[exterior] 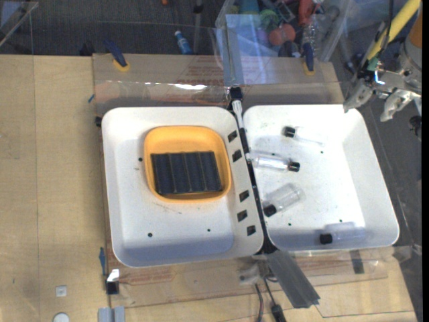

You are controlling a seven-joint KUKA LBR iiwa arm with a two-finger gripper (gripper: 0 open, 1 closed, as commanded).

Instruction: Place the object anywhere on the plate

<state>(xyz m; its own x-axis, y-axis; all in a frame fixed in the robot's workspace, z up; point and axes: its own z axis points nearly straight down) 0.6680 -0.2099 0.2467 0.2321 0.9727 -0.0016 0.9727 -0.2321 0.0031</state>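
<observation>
Gripper (371, 110) hangs over the far right corner of the right bin (365, 200). Jaws look spread, two pale prongs apart w/ nothing between them. In that bin: clear vials (275, 162) w/ black caps, lying loose and well apart from each other. Left bin (120, 227) holds the yellow plate (155, 139), and the task obj, a dark ribbed block (187, 172), lies flat on it, approx centred, inside the rim on all sides. Judgement: placement looks done. Risks from here: a fresh descent on the block could drag or tip it over the plate's low rim; a pass across the right bin could knock vials, which are round and roll easily. Block: near-black, rectangular, parallel ridges along its short axis, matte, prob. rigid. Desk (47, 180) is tan.
</observation>
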